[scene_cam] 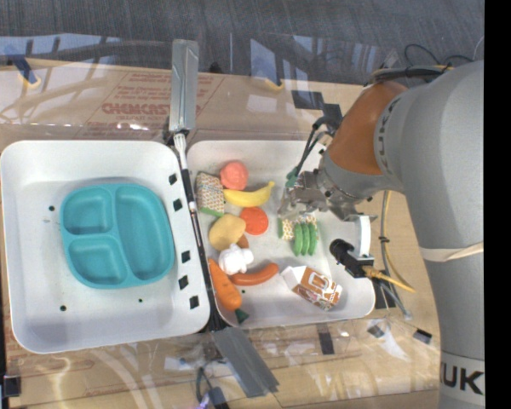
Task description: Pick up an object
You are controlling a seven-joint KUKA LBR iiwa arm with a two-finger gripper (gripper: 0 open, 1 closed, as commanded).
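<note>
My gripper hangs low over the right bin, just above a green pea pod toy and right of the yellow banana. Around it lie a pink round fruit, an orange-red tomato, a yellow potato-like piece, a white garlic piece, a sausage, a carrot, a checkered wafer piece and a small carton. The grey arm with its orange band covers the wrist.
The left bin holds a teal divided tray. A metal divider clamp stands between the bins at the back. Cables and a black fitting sit at the right bin's right edge.
</note>
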